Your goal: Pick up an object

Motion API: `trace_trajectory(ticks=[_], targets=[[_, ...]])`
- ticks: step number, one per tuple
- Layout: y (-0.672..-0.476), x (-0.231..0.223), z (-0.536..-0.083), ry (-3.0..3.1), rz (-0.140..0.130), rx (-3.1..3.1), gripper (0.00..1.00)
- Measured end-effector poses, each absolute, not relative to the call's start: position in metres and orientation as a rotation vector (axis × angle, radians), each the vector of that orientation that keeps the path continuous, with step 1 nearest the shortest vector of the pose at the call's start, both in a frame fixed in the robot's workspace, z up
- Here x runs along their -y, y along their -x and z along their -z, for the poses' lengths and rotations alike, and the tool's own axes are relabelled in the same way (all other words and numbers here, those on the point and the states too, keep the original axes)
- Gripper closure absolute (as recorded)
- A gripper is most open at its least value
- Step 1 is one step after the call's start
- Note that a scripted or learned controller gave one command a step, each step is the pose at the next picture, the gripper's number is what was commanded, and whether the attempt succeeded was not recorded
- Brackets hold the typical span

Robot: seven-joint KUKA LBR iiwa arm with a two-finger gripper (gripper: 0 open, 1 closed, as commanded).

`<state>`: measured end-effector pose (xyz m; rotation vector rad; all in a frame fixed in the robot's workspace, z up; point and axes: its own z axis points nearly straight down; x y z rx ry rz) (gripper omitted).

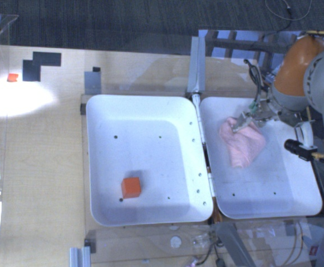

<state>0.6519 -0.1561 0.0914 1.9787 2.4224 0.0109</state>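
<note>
A crumpled pink cloth [242, 143] lies in the upper middle of the right bin [273, 204]. An orange block [131, 187] sits in the lower part of the left bin [151, 115], by itself. My gripper [250, 119] is low over the right bin, at the cloth's upper right edge and touching or nearly touching it. The grey arm with its orange band [295, 65] reaches in from the right behind it.
The raised rims of the two bins meet in a ridge [204, 149] between them. On the bench to the far left are a black angular marker [39, 64] and a small orange piece [13, 78]. A metal post [195, 65] stands behind the bins.
</note>
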Motion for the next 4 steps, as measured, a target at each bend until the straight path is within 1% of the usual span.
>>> trace_trajectory(ticks=[1, 2, 3, 4], targets=[[-0.656, 0.11, -0.091, -1.847, -0.013, -2.525, 0.0], [-0.67, 0.095, -0.091, -1.887, 0.005, -2.503, 0.0], [-0.673, 0.091, -0.105, -1.874, -0.01, -2.501, 1.0], [-0.671, 0.056, -0.188, -1.749, -0.011, -2.596, 1.0]])
